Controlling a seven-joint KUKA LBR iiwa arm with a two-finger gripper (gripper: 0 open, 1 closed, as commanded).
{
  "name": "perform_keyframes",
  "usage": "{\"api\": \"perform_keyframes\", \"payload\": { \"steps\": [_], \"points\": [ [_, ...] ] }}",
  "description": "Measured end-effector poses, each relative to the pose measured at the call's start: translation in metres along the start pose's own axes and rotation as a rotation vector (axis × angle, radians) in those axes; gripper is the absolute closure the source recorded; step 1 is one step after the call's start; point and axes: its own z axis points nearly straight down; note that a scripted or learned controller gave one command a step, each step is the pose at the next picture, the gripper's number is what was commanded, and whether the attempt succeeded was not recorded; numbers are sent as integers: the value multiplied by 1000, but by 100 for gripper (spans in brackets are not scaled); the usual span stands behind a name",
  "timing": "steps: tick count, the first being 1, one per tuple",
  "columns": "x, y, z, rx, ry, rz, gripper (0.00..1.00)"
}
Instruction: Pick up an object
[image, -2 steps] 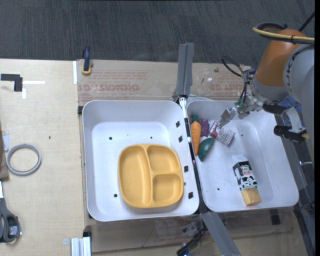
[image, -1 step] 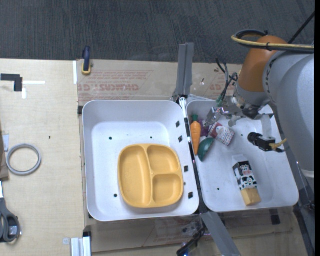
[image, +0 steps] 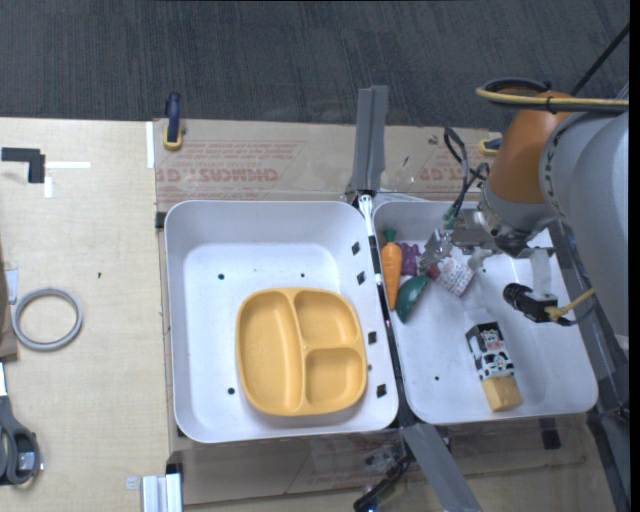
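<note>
My gripper (image: 442, 252) reaches down into the right bin (image: 560, 395) near its back left corner. Just under it lies a small white and red packet (image: 457, 277), touching or very close to the gripper. Along the bin's left wall sit an orange carrot (image: 391, 264), a green piece (image: 410, 297) and a purple piece (image: 388, 238). A black-and-white carton with a tan end (image: 493, 366) lies apart near the bin's front.
The left bin (image: 200, 260) holds a yellow divided plate (image: 300, 350). A grey divider post (image: 370, 140) stands behind the bins. On the bench at far left lie a tape ring (image: 45, 318) and scissors (image: 15, 455). A black cable plug (image: 522, 298) hangs from the arm.
</note>
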Motion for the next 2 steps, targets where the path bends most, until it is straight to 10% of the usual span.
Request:
{"api": "perform_keyframes", "payload": {
  "steps": [1, 2],
  "points": [
    [-51, -27, -73, -3, 0, -12, 0],
    [-24, 23, -1, -2, 0, 126, 0]
  ]
}}
